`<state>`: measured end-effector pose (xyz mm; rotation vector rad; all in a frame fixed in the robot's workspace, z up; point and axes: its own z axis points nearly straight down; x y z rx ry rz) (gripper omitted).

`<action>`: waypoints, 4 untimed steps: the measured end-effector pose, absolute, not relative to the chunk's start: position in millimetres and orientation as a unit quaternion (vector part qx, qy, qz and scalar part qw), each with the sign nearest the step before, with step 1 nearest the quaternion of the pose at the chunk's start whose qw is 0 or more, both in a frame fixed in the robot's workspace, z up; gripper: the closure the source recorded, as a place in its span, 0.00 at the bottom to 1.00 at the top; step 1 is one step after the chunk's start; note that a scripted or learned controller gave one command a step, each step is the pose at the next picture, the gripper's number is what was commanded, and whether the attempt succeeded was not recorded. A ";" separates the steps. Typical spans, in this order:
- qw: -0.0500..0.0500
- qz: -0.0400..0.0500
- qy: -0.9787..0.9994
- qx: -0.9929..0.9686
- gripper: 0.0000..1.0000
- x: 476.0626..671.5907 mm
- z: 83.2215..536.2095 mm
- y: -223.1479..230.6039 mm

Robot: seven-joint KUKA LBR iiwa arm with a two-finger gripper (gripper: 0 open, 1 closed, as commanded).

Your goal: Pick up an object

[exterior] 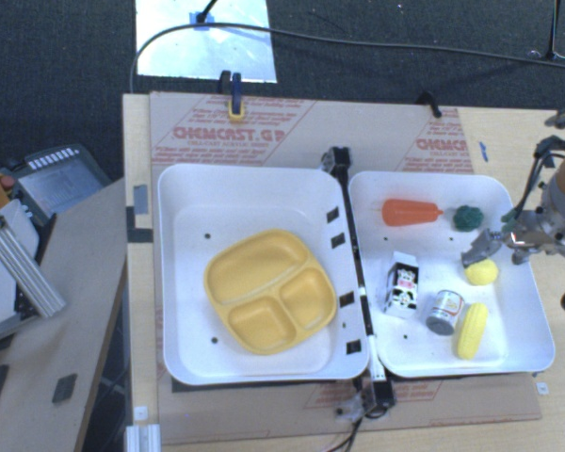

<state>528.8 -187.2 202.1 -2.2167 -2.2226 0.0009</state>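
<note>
A: Still at the approach step, by the look of it. Hanging over the right edge of the right shallow white plastic bin (523,295), the grey two-finger gripper (494,243), nothing between the fingers.

B: Fingers apart or together?

A: Cannot tell from this slant; too small and blurred at the tip.

B: Closest candidate for picking?

A: Small round yellow lemon-like ball (482,272), just below the gripper tip, near but apart. Just beyond that, toward the far wall, a dark green knobbly lump (467,217) and an orange plastic carrot (411,213) lying on its side.

B: And lower down in that bin?

A: A short silver tin can (443,311) tipped over, touching or nearly touching a long yellow corn-shaped toy (471,330); left of those, a small white carton with a black-and-white cow print (403,285).

B: Left bin?

A: A pale yellow divided plastic plate (268,290), three compartments, lying flat in the left shallow white bin (184,252). Poor choice for two fingers, probably.

B: Next move, then?

A: Likely a short shift down over the yellow ball, then a straight descent and a squeeze. Risk of rolling away, being round.
</note>
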 end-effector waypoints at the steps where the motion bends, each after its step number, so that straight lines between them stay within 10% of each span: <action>1: 0.001 0.001 -0.708 -0.706 0.00 538.9 151.4 -186.2; 2: -0.006 0.000 -0.707 -0.708 0.00 539.1 112.7 -196.7; 3: -0.004 -0.001 -0.708 -0.707 1.00 538.7 120.7 -194.1; 4: -0.003 -0.002 -0.709 -0.705 1.00 538.7 181.0 -186.1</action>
